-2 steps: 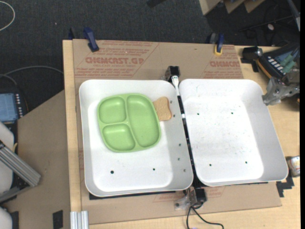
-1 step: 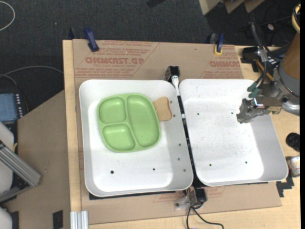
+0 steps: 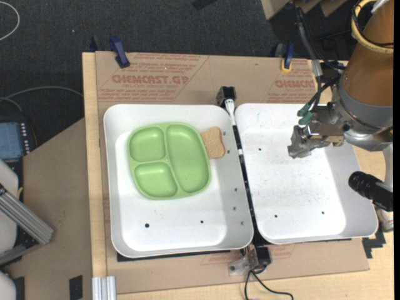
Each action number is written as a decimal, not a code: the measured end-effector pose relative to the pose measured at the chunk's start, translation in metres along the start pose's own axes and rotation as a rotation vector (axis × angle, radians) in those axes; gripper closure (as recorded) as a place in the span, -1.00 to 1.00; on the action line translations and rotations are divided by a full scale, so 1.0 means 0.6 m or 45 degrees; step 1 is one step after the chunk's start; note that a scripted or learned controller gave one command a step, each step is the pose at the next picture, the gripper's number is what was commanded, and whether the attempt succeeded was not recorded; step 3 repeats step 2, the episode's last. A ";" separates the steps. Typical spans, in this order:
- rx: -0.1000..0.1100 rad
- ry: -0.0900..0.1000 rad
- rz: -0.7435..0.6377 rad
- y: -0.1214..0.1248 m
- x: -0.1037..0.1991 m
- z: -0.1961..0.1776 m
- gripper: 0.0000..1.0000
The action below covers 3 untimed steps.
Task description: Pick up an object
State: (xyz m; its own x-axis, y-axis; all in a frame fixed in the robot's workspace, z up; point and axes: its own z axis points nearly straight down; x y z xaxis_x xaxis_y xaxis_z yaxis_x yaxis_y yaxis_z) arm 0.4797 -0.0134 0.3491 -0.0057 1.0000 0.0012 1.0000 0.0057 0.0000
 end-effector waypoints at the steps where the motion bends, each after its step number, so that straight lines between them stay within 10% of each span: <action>1: -0.004 -0.001 0.000 0.000 0.089 -0.020 1.00; 3: -0.008 0.000 0.002 0.001 0.132 -0.100 1.00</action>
